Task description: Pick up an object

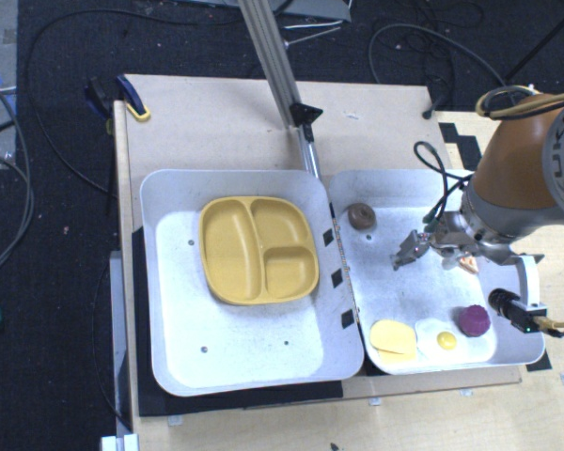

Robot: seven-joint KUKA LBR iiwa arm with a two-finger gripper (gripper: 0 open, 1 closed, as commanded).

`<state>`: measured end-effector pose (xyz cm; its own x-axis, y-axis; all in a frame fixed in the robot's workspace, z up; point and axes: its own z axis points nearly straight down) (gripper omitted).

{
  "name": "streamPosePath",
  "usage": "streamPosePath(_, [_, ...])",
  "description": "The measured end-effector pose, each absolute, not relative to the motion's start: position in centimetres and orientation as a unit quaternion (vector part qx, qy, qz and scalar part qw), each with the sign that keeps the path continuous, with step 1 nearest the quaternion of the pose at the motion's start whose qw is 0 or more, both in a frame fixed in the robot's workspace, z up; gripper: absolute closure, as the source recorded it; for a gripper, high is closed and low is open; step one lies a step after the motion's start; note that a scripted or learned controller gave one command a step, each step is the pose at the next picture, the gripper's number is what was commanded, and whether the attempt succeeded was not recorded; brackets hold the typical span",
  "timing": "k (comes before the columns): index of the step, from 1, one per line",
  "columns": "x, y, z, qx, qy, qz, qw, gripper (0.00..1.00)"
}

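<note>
Hovering over the right bin [395, 322], the tool [412, 250] holds nothing; jaw state unclear.

Reaches in from the right, orange-banded wrist bent leftward. End effector [409, 250] hangs low, pointing left.
</note>
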<state>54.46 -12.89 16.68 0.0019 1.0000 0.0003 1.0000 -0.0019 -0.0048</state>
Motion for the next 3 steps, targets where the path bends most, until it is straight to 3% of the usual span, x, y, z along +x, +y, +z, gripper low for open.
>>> streamPosePath(2, [54.6,-12.3,9.3,-0.707,-0.707,-0.0002,-0.001,0.00])
streamPosePath(3, [54.7,-12.4,10.5,-0.708,-0.706,-0.0012,-0.004,1.00])
